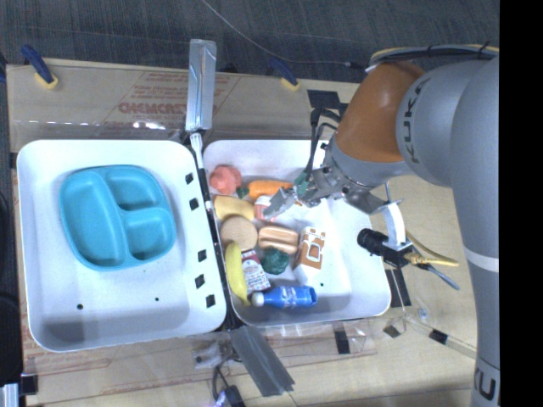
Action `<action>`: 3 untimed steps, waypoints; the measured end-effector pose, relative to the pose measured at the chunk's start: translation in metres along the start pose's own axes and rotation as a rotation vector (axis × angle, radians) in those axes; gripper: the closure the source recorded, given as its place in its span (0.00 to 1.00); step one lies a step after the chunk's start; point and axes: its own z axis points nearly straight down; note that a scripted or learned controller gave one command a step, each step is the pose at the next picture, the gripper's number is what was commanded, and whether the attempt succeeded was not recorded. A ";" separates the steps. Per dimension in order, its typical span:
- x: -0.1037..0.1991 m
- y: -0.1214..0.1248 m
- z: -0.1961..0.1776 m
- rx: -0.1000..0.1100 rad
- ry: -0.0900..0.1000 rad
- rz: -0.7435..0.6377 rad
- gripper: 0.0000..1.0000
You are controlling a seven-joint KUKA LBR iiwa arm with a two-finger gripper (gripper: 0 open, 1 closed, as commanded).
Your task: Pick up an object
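Note:
My gripper (280,201) hangs low over the upper middle of the right bin (365,287), reaching in from the right. Its tip is just below an orange carrot (268,186) and beside a small red and white piece (262,210). A hot dog (278,238) lies right under it, with a round tan cookie (239,231) to the left. Whether the tip touches any of them is unclear. Nothing is visibly lifted.
The right bin also holds a pink peach (225,177), a yellow piece (230,206), a banana (235,272), a small sauce bottle (253,272), a blue bottle (287,296), a green piece (276,262) and an orange-white carton (313,249). A blue divided plate (119,214) lies in the left bin (42,312).

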 end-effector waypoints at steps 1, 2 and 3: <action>0.024 0.005 0.078 0.000 0.000 0.069 0.00; 0.003 0.060 0.079 -0.006 0.000 0.106 0.00; 0.004 0.061 0.067 -0.008 0.001 0.101 1.00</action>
